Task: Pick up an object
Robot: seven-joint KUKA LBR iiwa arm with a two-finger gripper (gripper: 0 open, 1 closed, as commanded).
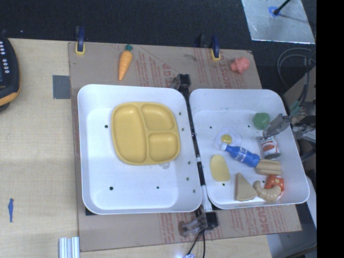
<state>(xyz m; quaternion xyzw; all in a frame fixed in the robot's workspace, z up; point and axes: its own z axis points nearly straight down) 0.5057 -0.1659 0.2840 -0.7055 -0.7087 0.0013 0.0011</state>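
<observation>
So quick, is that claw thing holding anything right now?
Gripper: at the right bin's right edge, just above the can; cannot be told if it is open, closed or holding anything.

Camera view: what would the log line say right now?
pincer over right bin, near can | nothing seen held | yellow tray in left bin

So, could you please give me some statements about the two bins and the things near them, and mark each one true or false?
1. The yellow divided plate lies in the left bin. True.
2. The toy carrot lies inside the right bin. False: it lies on the bench behind the left bin.
3. The blue bottle lies in the right bin. True.
4. The pink object sits on the plate. False: it sits outside the bins, behind the right one.
</observation>
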